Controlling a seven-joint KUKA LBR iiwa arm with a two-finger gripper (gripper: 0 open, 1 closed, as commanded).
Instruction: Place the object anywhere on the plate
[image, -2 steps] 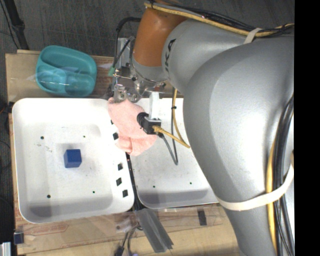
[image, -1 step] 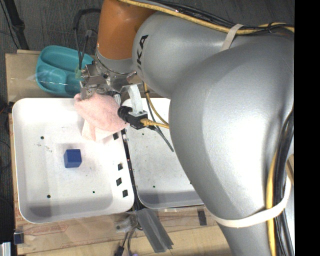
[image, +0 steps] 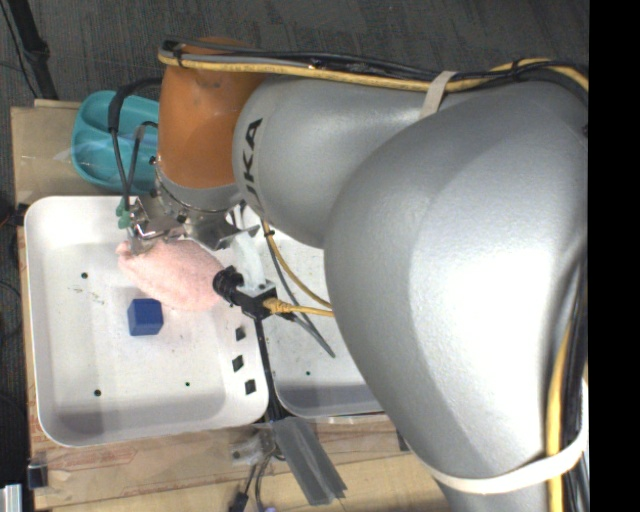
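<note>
Camera view: matte blue cube (image: 145, 317) beside flat pink plate (image: 175, 275).

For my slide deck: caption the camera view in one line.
KUKA arm reaches over the left white bin, wrist above a pink plate; a blue cube sits beside it.

Two shallow white bins sit side by side on the wooden surface (image: 25, 130): the left bin (image: 60, 400) and the right bin (image: 320, 400) (mostly hidden).
</note>
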